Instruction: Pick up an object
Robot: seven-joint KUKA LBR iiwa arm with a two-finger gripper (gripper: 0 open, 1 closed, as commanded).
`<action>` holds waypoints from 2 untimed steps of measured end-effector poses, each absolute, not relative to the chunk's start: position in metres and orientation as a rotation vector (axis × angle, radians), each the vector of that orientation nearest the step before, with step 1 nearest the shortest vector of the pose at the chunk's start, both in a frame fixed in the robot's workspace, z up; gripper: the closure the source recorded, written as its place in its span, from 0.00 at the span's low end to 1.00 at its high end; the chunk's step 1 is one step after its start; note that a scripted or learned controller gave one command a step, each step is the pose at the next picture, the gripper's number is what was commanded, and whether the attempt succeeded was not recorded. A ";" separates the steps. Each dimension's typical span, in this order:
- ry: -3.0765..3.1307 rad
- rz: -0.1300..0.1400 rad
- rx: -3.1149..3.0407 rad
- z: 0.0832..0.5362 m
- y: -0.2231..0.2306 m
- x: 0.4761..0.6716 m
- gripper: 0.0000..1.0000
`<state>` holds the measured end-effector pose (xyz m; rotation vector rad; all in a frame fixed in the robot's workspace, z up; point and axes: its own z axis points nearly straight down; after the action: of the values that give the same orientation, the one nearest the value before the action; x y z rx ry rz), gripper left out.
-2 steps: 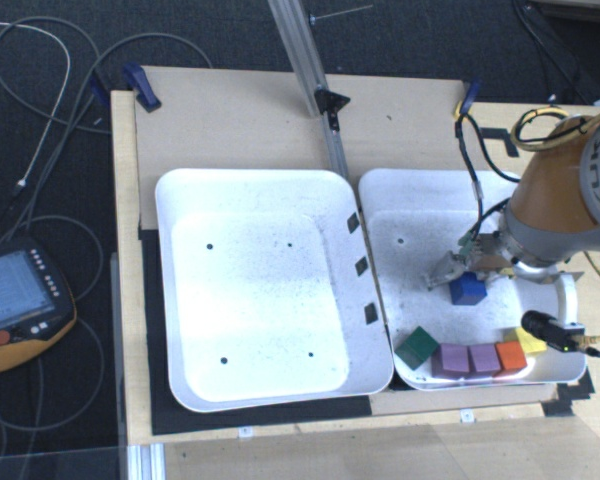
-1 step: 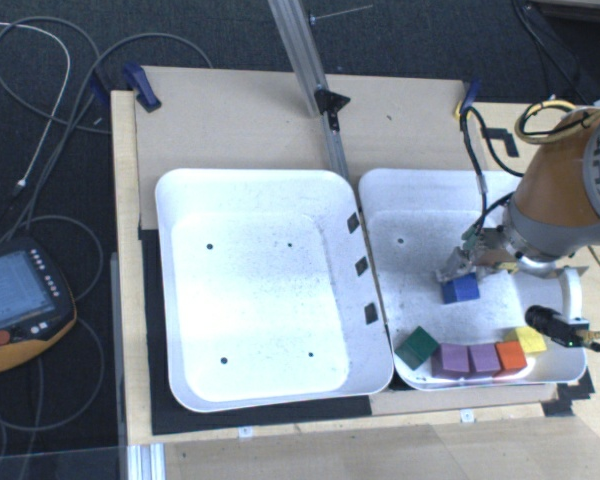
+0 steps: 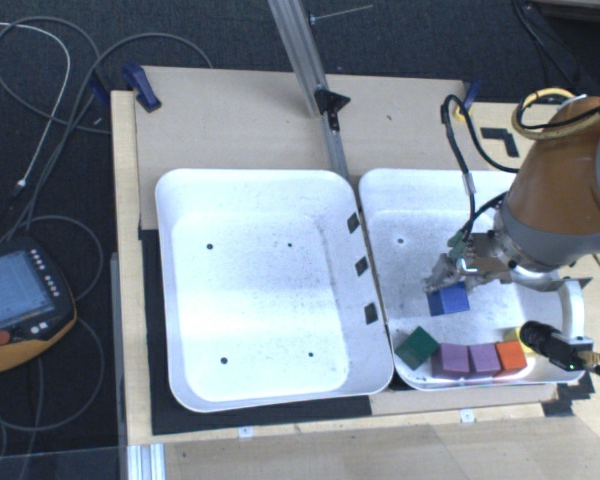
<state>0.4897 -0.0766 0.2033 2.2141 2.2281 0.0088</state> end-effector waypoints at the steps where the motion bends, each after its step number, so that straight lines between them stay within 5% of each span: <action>1: 2.236 0.000 2.216 0.199 -0.008 0.480 1.00; 2: 2.233 0.006 2.212 0.214 0.075 0.499 1.00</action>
<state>0.4988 0.0752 0.2142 2.2118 2.2335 0.0063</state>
